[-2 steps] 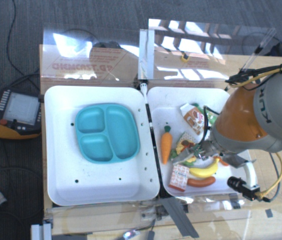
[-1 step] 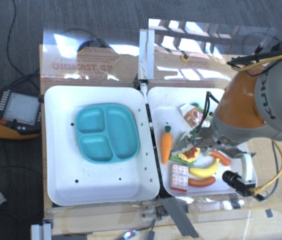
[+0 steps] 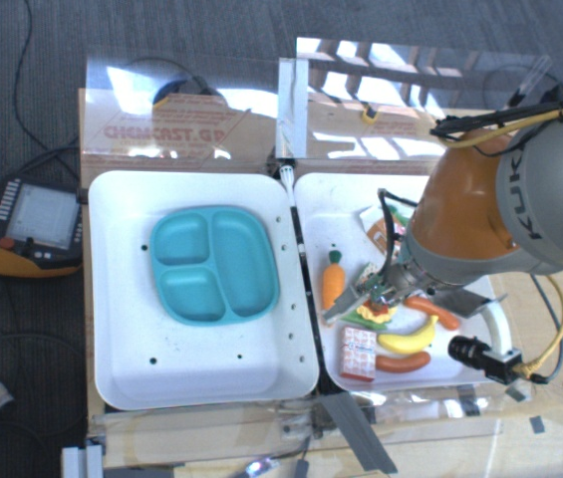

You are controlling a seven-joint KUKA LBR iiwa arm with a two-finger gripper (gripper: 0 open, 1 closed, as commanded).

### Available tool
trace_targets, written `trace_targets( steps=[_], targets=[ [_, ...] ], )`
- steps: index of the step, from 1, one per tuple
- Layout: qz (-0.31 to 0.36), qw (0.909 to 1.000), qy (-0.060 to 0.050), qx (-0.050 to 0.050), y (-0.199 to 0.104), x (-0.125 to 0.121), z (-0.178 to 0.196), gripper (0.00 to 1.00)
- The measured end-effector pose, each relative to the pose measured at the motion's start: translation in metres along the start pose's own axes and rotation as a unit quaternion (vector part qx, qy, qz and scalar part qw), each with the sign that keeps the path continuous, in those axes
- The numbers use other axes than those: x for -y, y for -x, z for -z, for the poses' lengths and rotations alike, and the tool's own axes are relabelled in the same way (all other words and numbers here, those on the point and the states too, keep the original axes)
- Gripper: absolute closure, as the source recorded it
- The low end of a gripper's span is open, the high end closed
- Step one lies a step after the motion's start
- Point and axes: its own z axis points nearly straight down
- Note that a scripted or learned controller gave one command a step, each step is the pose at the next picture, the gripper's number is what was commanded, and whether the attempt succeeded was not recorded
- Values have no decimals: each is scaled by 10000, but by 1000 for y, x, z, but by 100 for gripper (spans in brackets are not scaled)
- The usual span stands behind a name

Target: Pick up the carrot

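Observation:
The carrot (image 3: 333, 283), orange with a green top, lies in the right bin (image 3: 313, 202) close to its left wall, pointing toward the front. My gripper (image 3: 353, 298) hangs just right of it, fingers angled down-left toward the carrot's lower end. The fingers stand open, one tip near the carrot's bottom, with nothing held between them. The grey and orange arm covers the bin's right half.
The left bin (image 3: 122, 347) holds a teal divided plate (image 3: 212, 265). Near the gripper lie a yellow banana (image 3: 410, 339), a red sausage (image 3: 403, 363), a small pink-and-white box (image 3: 358, 354), an orange-red piece (image 3: 434, 312) and a green-yellow toy (image 3: 373, 313).

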Motion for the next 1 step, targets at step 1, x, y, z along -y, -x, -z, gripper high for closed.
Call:
trace_targets(
  steps=[1],
  targets=[
    [-89,10000,-2,1,39,10,0,0]
  ],
)
